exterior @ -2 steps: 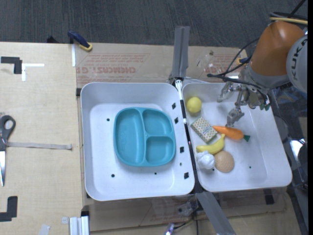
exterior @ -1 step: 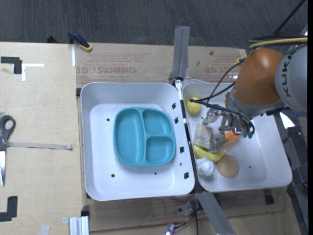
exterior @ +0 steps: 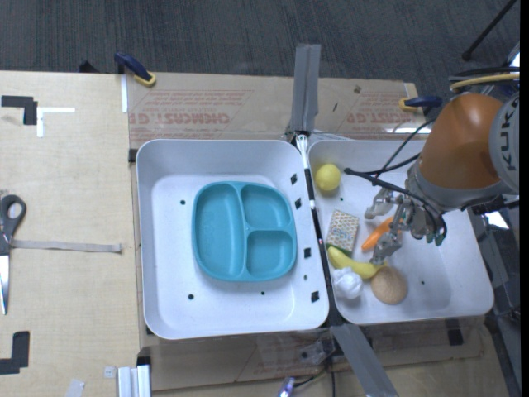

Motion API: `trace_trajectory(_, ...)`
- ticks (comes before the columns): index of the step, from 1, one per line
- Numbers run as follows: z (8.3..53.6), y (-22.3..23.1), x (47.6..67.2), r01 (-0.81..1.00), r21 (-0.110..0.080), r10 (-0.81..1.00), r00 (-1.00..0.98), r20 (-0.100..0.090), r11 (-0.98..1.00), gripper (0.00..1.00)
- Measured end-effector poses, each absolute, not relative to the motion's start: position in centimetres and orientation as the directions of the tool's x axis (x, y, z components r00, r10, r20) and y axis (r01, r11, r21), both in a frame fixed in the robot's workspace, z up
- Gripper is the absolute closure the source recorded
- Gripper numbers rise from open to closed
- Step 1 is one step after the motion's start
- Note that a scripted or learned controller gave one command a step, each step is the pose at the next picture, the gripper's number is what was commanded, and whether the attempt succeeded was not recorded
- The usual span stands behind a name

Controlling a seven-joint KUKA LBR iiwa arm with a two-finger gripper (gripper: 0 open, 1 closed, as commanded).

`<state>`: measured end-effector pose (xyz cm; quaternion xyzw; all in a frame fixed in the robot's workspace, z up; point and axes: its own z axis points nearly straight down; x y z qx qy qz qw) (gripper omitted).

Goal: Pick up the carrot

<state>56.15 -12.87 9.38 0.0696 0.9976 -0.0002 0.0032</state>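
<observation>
The tool (exterior: 395, 236) sits directly over the carrot (exterior: 374, 238) in the right bin (exterior: 463, 300); whether it grips cannot be told (metal hides the contact), presumably positioned for grasping.

On the bench (exterior: 66, 222) two bins sit side by side. The left bin (exterior: 157, 288) holds a divided plate (exterior: 245, 231); the right bin (exterior: 446, 292) holds the carrot (exterior: 374, 236), beside a banana (exterior: 350, 261).
</observation>
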Motion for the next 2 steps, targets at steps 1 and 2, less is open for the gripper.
trace_trajectory(1,10.4,-12.8,56.4,0.135,-0.001,0.135,-0.991,-0.013,0.991,1.0)
trace_trajectory(2,19.2,-8.8,49.5,0.38,0.001,0.38,-0.925,-0.003,0.925,1.0)
